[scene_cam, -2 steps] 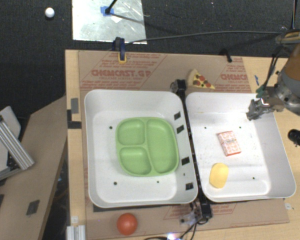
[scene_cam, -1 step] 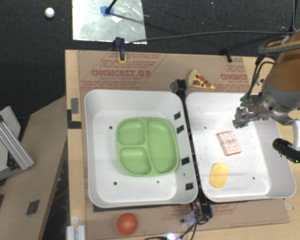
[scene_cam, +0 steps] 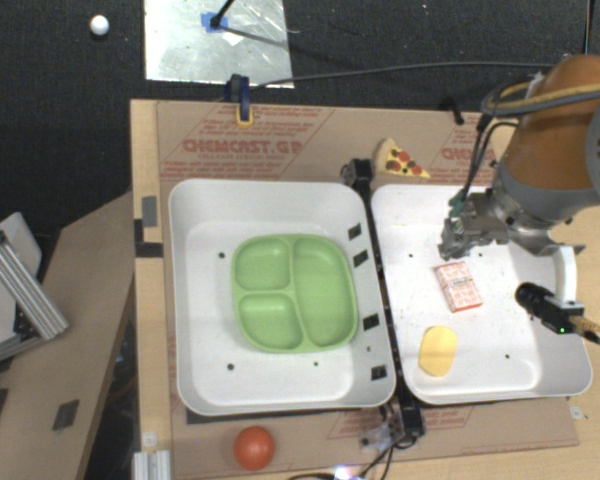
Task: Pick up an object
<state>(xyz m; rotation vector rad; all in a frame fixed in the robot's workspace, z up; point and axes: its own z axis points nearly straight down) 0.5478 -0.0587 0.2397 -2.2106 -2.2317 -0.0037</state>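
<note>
Nearest the camera, below my claw (scene_cam: 464,236), lies a yellow piece (scene_cam: 438,351) in the right bin (scene_cam: 570,373). Closer, the red-patterned card (scene_cam: 459,287) lies flat just under my claw. It could slide away: too thin to pinch. Whether my claw is released or clenched, I cannot tell.

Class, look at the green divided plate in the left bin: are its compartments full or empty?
Empty. All three compartments of the green plate show bare green surface, nothing lying in them.

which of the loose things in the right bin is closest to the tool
The small red-and-white box, lying flat just below the tool. The yellow piece sits farther away, near the bin's front edge.
</note>
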